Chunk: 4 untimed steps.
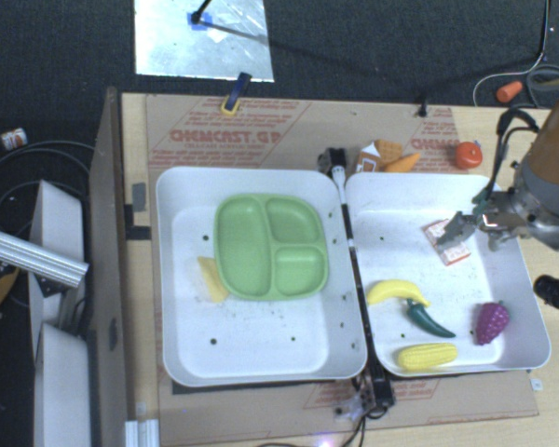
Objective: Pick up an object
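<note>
In right bin, banana roughly left-right.

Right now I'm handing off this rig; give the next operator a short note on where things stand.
Claw: over the right bin, upper part, by a small white and red item; grip cannot be judged from here.
Right bin: banana, green pepper, corn, purple grapes.
Left bin: green divided plate, a yellow piece beside it.
Done: no pick confirmed.
Left: grasp and lift one object.
</note>
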Each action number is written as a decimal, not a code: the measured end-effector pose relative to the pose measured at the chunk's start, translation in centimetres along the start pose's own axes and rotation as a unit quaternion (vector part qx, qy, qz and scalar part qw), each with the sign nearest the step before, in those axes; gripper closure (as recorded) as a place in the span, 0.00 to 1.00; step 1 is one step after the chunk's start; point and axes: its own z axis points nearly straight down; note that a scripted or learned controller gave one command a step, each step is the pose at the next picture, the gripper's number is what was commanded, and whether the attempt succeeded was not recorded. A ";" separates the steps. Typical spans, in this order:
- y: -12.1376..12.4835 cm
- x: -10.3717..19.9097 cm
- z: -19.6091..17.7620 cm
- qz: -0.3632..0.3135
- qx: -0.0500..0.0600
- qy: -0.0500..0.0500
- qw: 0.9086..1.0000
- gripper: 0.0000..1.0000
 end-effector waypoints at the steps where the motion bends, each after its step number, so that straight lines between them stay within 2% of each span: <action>1: -0.5 -1.5 16.5 0.003 0.005 0.001 1.000 0.00; 2: 1.7 -7.5 0.4 0.003 -0.009 -0.005 1.000 0.00; 3: 4.2 -7.5 4.0 -0.001 0.000 0.000 1.000 0.00; 4: 2.9 -8.0 15.0 0.002 0.004 0.001 1.000 0.00</action>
